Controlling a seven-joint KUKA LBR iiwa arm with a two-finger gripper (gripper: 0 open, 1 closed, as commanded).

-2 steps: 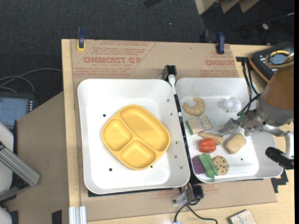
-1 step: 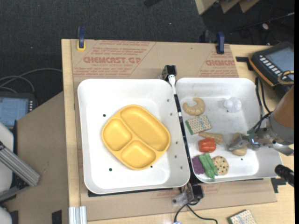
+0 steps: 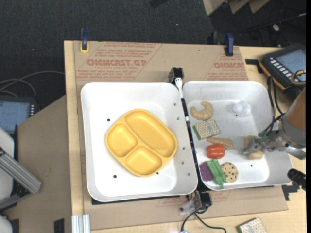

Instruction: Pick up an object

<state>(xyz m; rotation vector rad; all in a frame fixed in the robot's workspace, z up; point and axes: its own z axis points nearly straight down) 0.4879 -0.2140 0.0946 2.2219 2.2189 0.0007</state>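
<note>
Nearest the lower edge, in the right bin [image 3: 252, 89], lie one cookie [image 3: 228, 171] and one purple-and-green vegetable piece [image 3: 212, 171]. Above them sit one tomato [image 3: 215, 151], one tan food piece [image 3: 221, 141], one green cracker [image 3: 206, 129], one croissant [image 3: 202, 111] and one pale clear object [image 3: 241, 108]. At mid-right, the end effector [image 3: 256, 147] touches a small beige object [image 3: 254, 154]; whether it pinches cannot be told. One yellow divided tray [image 3: 141, 142] occupies the left bin [image 3: 97, 144]. Both bins rest on the counter [image 3: 121, 62].
</note>
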